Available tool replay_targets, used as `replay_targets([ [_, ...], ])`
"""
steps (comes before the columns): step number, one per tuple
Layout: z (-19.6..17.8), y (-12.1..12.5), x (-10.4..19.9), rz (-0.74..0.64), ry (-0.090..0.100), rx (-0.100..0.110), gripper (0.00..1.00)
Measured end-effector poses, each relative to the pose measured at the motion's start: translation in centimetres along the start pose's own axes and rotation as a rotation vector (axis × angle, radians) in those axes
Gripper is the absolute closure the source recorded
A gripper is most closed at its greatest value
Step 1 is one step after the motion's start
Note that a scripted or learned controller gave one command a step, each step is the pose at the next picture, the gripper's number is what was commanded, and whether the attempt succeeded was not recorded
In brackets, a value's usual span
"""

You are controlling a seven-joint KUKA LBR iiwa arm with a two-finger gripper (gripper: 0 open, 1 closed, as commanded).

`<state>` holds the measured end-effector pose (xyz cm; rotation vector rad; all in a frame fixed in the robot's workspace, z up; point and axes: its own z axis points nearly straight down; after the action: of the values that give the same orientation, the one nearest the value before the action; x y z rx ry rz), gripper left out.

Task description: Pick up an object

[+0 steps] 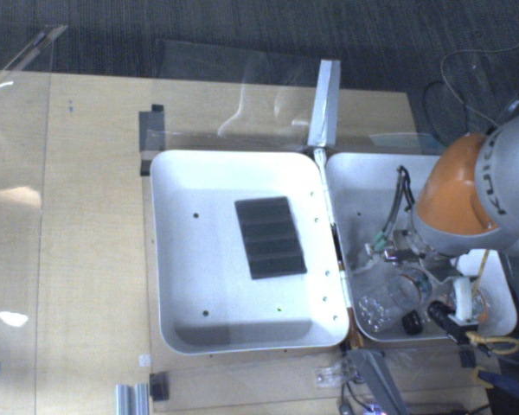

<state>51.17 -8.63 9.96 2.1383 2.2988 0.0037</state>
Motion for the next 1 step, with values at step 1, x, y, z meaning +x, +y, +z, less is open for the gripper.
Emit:
replay_targets([
  [1, 1.04, 5.85, -1.12, -0.023, -0.002, -0.011, 0.0],
])
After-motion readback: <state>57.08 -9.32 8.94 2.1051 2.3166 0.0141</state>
